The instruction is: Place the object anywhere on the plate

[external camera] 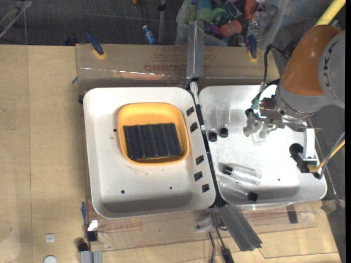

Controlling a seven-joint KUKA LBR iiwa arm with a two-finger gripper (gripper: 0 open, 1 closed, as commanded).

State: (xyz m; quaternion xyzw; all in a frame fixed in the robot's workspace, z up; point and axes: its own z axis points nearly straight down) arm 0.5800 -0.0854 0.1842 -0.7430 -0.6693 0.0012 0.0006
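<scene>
Clear tube (239,173) near right bin's (285,186) front edge

Grey arm with orange band reaching in from the right; gripper (258,129) pointing down

Partial letters, seemingly "UK", are seen on the arm's grey casing (335,64) at 3 o'clock; faint red print on the cardboard strip (164,59) at 12 o'clock cannot be read.
</scene>
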